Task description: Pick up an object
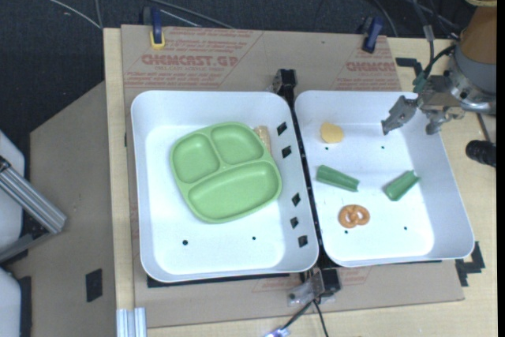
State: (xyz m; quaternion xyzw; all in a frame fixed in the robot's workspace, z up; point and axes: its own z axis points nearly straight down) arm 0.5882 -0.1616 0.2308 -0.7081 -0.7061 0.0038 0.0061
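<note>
In the right bin lie a yellow round piece, a long green piece, a shorter green piece and an orange pretzel-shaped piece. My gripper hovers over the bin's far right part, above and to the right of these objects, with its fingers spread and nothing between them. One grey finger points down-left toward the bin floor. The short green piece lies nearest, just below the gripper.
The left bin holds a green divided plate with a small tan item at its far edge. Black clips line the seam between the bins. Cables and a cardboard box lie beyond the bench.
</note>
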